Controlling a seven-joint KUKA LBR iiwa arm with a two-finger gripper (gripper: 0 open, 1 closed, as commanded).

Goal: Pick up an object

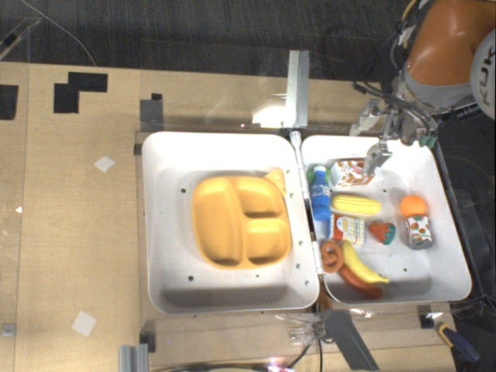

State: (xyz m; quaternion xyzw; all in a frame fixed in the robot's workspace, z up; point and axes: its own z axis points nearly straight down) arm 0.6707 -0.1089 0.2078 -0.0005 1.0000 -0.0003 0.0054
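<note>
My gripper (381, 155) hangs over the back of the right bin (448, 208), just above and to the right of a red and white packet (349, 173). Nothing shows in its grasp. Lying in that bin are a blue bottle (318, 192), a yellow corn cob (356, 204), an orange (413, 205), a small printed can (418, 232), a red strawberry-like piece (381, 232), a small carton (349, 227), a banana (361, 264) and a brown sausage (332, 256).
The left bin (167, 208) holds a yellow compartment tray (239, 219). A metal post (297, 91) stands behind the divider between the bins. The arm's orange band (442, 37) looms at the top right, with cables beside it.
</note>
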